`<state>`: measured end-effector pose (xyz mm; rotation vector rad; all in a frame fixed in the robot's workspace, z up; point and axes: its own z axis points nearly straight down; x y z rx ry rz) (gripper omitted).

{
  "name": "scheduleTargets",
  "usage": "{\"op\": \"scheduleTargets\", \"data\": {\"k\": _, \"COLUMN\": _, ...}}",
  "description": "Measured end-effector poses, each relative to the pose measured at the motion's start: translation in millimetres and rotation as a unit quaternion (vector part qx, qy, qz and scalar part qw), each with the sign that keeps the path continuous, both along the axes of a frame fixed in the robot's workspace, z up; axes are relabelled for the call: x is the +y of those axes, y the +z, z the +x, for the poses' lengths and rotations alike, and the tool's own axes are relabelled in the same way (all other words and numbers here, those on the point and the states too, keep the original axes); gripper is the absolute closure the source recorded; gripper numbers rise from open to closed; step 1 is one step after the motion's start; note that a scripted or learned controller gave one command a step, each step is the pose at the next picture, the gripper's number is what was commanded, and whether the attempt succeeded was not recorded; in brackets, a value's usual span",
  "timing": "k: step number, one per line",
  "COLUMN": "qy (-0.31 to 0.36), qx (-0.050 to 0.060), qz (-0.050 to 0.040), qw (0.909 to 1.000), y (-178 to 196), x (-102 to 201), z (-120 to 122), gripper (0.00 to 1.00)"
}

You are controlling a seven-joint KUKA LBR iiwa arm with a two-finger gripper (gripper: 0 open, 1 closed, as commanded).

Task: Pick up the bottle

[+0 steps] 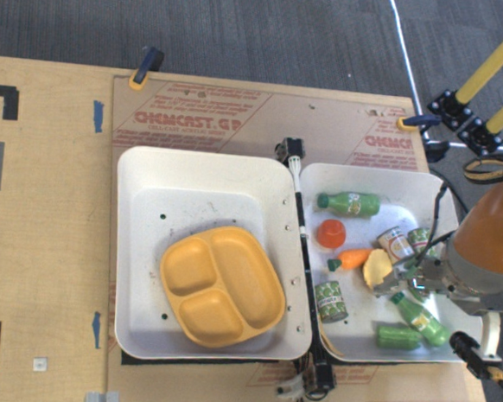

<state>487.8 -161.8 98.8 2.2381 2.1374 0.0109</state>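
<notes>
Left bin (pixel 136 230): shallow white plastic, rounded corners, holds glossy yellow three-compartment tray (pixel 221 285), set askew. Right bin (pixel 318 177): green plastic bottle (pixel 349 203) with label lies on side near far wall, apart from arm. Below it round red-orange tomato-like toy (pixel 332 234), small carrot (pixel 347 261), yellow wedge (pixel 376 268), printed can (pixel 394 242), green labelled can (pixel 331 301). Second green bottle (pixel 421 319) and green cylinder (pixel 398 336) near front wall. Gripper (pixel 410 282) low over right side, just beside yellow wedge; finger spacing cannot tell.
</notes>
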Motion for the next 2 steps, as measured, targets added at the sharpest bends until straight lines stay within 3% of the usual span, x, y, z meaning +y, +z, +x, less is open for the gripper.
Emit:
{"op": "scheduleTargets", "data": {"k": 1, "qy": 0.0, "qx": 0.0, "qz": 0.0001, "qw": 1.0, "y": -0.1, "x": 0.3, "z": 0.1, "gripper": 0.0}}
{"op": "scheduleTargets", "data": {"k": 2, "qy": -0.048, "qx": -0.002, "qz": 0.0093, "qw": 0.9988, "y": 0.3, "x": -9.2, "z": 3.4, "gripper": 0.0}}
